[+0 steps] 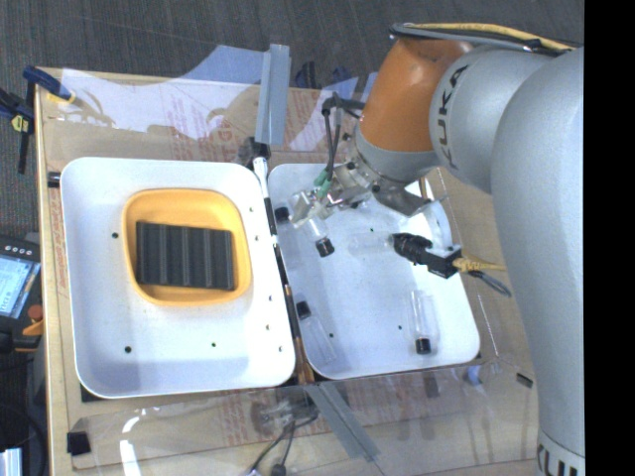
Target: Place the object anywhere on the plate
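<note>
- Vial [422, 317], taken as the task object: lay on the floor of the right bin [367, 345], toward its near right corner, well apart from the plate [189, 204].
- Floor [149, 18] around the bench was dark grey with a woven, carpet-like texture.
- Arm [506, 107]: smooth, matte grey rounded casing with a glossy orange band [407, 87], reaching in from the right over the right bin.
- Bench [198, 122]: flat brown board, partly covered with pale printed sheets.
- Left bin [99, 345] and right bin: shallow white plastic trays with rounded corners, set side by side with their rims nearly touching.
- Plate: yellow-orange, a rounded rectangle with a raised lip, resting in the middle of the left bin.
- Dark ribbed panel [187, 256]: rectangular with parallel upright grooves, sitting in the centre of the plate.
- Gripper [316, 206]: metallic, low over the far left part of the right bin. Could not tell whether it was wide or narrow.
- Vial appearance: a slim clear tube, lying flat, with its black cap at the near end.
- Black-tipped piece [324, 248]: just below the gripper. Could not tell whether it was held.
- Small black bit [303, 309]: lay by the right bin's left wall.
</note>
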Robot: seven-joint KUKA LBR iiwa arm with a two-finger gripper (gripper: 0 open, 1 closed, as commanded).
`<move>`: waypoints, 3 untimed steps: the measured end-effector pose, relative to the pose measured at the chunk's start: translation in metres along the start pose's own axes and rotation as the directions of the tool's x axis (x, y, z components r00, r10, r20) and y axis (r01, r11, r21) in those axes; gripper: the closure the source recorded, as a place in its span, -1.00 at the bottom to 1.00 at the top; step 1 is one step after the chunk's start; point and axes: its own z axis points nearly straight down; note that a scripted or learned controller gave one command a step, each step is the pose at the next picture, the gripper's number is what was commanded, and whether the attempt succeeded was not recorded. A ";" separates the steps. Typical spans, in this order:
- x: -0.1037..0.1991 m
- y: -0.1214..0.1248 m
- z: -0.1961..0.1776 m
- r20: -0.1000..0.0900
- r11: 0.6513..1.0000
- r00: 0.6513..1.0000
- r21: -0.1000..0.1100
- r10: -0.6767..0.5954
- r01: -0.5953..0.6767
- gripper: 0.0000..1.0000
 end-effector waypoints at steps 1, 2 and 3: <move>0.025 0.019 0.015 0.000 0.957 0.957 0.001 -0.290 0.290 1.00; 0.025 0.019 0.015 0.001 0.957 0.957 0.001 -0.290 0.290 -1.00; 0.065 0.040 0.014 0.006 0.952 0.952 -0.003 -0.305 0.305 -1.00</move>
